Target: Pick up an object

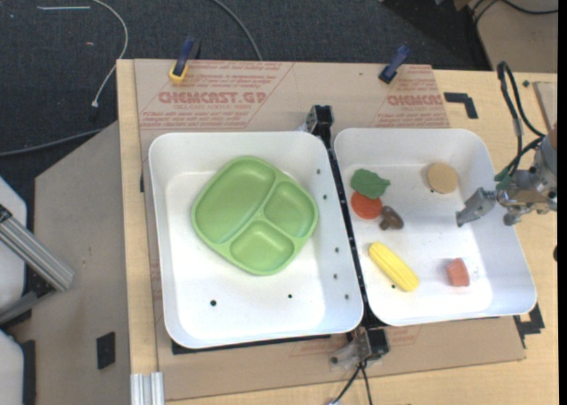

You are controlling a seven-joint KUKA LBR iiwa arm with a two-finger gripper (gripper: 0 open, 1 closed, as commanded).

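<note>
Tool (483, 208) at right bin (496, 301) edge, grip state unclear, arm cropped

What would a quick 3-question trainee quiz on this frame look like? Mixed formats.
1. True or false: the green divided plate lies in the right bin.
2. Which item lies nearest the gripper: A) yellow corn, B) round tan piece, C) green divided plate?
3. Fill in: the small reddish block sits near the right bin's ____ edge, toward the camera.

Key: 1. False, it lies in the left bin. 2. B. 3. Front.
</note>
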